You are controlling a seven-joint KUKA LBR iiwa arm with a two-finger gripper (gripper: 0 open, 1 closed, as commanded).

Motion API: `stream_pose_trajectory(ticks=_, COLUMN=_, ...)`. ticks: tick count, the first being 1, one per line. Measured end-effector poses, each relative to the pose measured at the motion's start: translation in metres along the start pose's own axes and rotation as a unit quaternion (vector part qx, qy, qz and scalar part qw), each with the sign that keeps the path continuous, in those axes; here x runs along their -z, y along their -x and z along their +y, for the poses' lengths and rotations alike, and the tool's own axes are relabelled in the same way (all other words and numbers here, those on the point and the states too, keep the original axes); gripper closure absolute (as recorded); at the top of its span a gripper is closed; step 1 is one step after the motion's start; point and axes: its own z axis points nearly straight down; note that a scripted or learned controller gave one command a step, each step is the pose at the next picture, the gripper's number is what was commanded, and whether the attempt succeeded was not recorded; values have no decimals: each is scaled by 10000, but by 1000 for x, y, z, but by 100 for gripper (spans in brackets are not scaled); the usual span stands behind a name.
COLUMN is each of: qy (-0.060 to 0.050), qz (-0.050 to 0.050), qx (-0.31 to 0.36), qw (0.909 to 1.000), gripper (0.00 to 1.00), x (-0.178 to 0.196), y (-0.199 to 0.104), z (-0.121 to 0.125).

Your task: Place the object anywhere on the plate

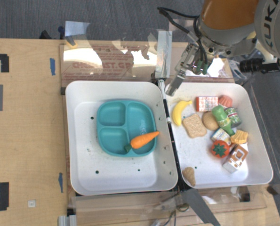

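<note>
While the arm hangs over the top edge of the right bin (260, 126), I see the carrot (144, 139) lying on the teal plate (112, 114) in the left bin (78, 126). It is a small orange toy, tapered, with a stub of green at its thick end (the lower left end); its thin tip points up and right, reaching the plate's right rim. It lies tilted across the plate's lower right compartment. From my seat the gripper (173, 86) sits well apart from it, above the divide between the two bins, its fingers close together with nothing between them. Further right, that bin holds a banana (180, 111), a slice of bread (194, 125), a tomato (220, 149) and a jumble of other toy foods, none touching the gripper.
</note>
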Motion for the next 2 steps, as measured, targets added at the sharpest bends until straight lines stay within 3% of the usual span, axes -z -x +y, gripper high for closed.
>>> stream_pose_trajectory(ticks=1, qy=18, qz=-37, qx=22, qw=10000, gripper=100, x=11, y=0, z=3)
stream_pose_trajectory(ticks=2, qy=13, qz=-19, qx=1112, qw=9938, gripper=100, x=104, y=24, z=4)
